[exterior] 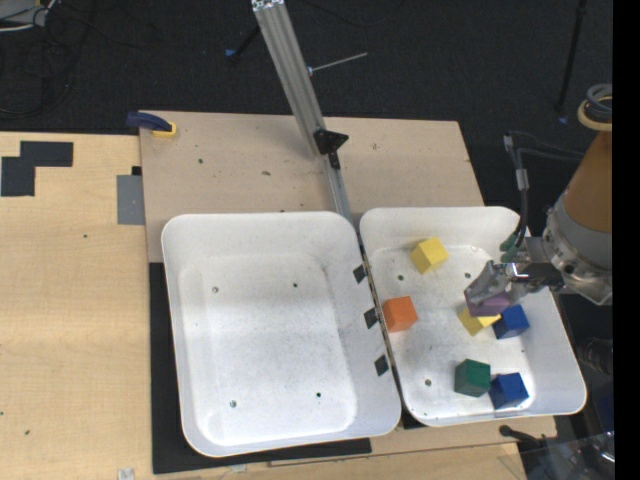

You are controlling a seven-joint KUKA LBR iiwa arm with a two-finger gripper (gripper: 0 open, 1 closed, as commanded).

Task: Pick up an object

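Jaws of the grey metal gripper sit low inside the right bin, and whether they are spread or pressed together cannot be told, since the wrist hardware hides them. Directly under the gripper lies a purple block, resting on a yellow block; contact between the gripper and the purple block cannot be judged. Just right of that yellow block sits a blue cube, touching or nearly touching it.

Taking the right bin as the landmark: a second yellow cube lies toward its far side, an orange cube sits by its left wall, and a dark green block with a second blue cube just beside it lie near its front rim. All the blocks look matte and hard-edged. The bin is shallow white plastic with rounded corners, its floor lightly speckled.

Left of the right bin, touching along the shared edge, is the left bin, of the same white plastic. Both stand on a pale wooden desk. Behind the right bin a ribbed aluminium rail rises at a slant.
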